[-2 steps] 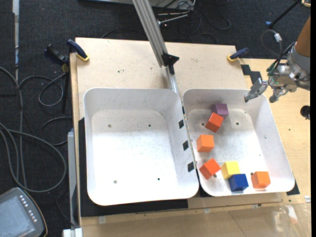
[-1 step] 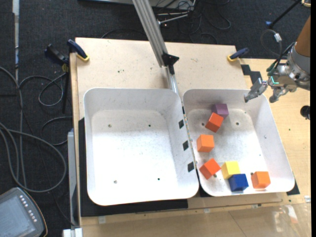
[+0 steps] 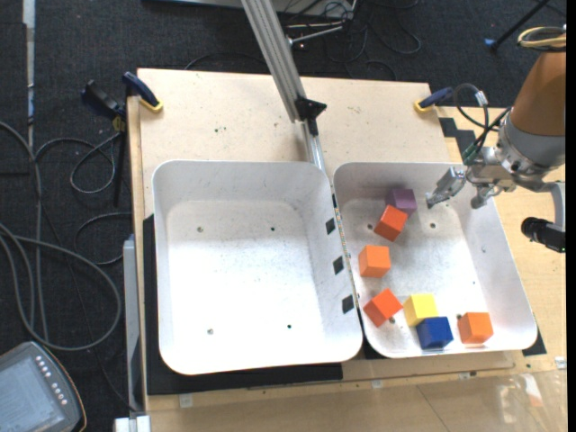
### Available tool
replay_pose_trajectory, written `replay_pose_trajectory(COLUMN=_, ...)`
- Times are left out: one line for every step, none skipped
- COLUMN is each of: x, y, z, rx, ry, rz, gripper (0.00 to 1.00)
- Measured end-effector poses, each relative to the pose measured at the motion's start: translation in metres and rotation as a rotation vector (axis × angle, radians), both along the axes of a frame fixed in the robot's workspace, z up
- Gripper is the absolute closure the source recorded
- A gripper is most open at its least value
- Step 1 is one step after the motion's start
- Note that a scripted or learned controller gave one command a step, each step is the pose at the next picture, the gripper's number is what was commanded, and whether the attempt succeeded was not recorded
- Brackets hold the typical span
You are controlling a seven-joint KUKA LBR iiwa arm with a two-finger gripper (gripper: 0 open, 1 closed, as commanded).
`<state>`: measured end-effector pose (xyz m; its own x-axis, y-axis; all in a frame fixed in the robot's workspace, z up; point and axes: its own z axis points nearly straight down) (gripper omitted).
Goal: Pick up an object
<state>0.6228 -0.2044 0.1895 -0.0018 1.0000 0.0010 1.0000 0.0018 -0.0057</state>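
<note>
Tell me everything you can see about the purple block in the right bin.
The purple block is a small, matte, pale purple cube lying in the right bin, toward its far end. It sits flat, turned a little against the bin's edges. An orange block lies just in front of it, touching or nearly touching; the contact cannot be told. The gripper hangs to its right, apart from it, with nothing between its fingers.

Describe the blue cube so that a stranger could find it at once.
Look in the right bin, along its near edge. There a row of cubes lies; the blue cube sits just in front of the yellow cube. It is the only blue one; its other neighbours are orange.
</note>
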Motion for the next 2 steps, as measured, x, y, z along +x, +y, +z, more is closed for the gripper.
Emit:
replay_pose_trajectory(x=-0.001, y=0.002, z=-0.043, rx=0.0, ry=-0.001, rz=-0.001, gripper=0.0)
replay_pose_trajectory(x=-0.001, y=0.003, z=-0.097, rx=-0.001, ry=-0.002, rz=-0.001, gripper=0.0)
